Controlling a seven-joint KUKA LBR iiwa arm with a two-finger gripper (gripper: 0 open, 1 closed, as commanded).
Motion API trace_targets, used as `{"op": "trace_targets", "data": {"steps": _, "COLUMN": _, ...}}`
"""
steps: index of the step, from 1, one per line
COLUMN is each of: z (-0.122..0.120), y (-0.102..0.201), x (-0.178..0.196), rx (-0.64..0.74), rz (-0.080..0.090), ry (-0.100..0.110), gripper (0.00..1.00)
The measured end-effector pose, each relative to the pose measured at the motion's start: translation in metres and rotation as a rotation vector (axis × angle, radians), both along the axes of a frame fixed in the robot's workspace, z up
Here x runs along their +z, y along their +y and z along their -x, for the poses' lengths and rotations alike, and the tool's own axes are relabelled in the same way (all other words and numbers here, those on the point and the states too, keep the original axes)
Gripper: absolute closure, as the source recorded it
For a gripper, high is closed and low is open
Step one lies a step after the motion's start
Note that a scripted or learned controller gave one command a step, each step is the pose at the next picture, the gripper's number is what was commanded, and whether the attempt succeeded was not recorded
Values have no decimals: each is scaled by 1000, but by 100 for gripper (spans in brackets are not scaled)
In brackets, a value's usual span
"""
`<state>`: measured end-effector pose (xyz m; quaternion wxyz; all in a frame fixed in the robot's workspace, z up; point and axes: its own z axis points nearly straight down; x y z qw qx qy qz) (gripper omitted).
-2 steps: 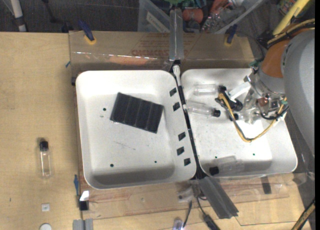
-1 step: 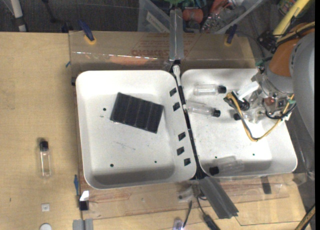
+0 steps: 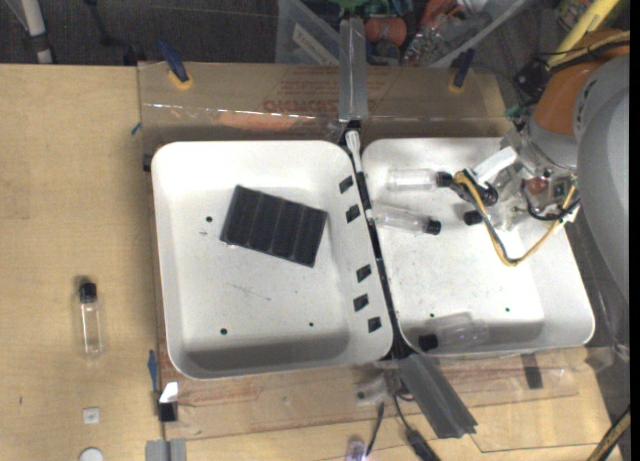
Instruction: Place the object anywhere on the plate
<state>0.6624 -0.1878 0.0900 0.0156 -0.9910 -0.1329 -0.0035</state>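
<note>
Wooden bench (image 3: 70,169) is carrying two white bins. The gripper (image 3: 515,199) is hovering over the right bin (image 3: 470,289), toward its back; can't tell if it's spread or pressed together. A clear vial (image 3: 400,219) w/ black cap is lying left of the gripper, apart from it, w/ a second vial (image 3: 410,181) just behind. The black plate (image 3: 273,226) is lying well left of the gripper, in the left bin (image 3: 200,289).

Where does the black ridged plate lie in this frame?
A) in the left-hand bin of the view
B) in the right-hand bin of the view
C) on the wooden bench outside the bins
A: the black plate lies flat on the floor of the left-hand bin, while the clear vials lie across the divider in the right-hand bin.
</note>
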Motion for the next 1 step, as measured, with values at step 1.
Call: {"op": "trace_targets", "data": {"steps": 1, "z": 0, "y": 5, "x": 1, "rx": -51, "rz": 14, "ry": -5, "gripper": 100}}
